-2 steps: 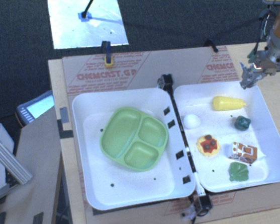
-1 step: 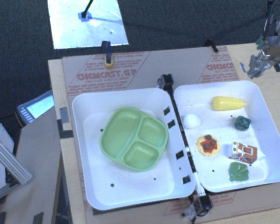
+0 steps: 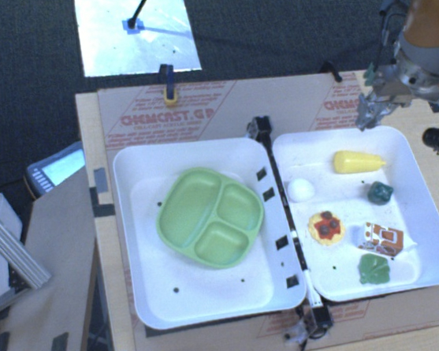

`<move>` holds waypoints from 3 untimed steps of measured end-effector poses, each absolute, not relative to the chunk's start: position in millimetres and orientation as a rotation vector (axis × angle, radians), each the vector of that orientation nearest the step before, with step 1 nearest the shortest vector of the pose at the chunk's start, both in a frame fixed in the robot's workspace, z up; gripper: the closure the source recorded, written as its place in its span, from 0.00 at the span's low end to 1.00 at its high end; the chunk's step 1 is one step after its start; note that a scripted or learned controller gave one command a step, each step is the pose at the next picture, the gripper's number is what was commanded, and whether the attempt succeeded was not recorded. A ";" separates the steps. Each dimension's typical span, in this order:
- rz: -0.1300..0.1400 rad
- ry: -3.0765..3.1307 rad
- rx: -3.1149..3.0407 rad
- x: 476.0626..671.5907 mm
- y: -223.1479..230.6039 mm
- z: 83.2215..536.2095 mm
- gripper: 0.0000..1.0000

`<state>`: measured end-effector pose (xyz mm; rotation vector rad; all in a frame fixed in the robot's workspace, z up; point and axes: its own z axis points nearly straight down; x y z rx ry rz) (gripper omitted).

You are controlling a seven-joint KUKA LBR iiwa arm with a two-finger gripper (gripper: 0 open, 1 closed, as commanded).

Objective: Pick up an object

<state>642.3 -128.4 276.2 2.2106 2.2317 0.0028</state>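
Arm parked over the far right corner of the right bin — nothing grabbed.

Going left to right: the left bin (image 3: 151,298) has a green divided plate (image 3: 210,217) sitting mid-bin. In the right bin (image 3: 432,224), a white ball (image 3: 300,190) is by the left wall, then a pizza toy (image 3: 326,227), a yellow piece (image 3: 357,162) near the far edge, a green leafy thing (image 3: 374,268) and a small carton (image 3: 382,239) toward the near edge, a dark teal lump (image 3: 380,192). The gripper (image 3: 371,115) hangs over the far rim, wrist tilted — can't tell how far the jaws are open, nothing visibly in them.
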 end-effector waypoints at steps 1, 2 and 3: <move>0.004 2.233 2.210 640.7 -66.0 271.7 1.00; 0.004 2.231 2.210 649.4 -16.4 270.1 1.00; 0.002 2.232 2.211 647.5 37.2 247.8 1.00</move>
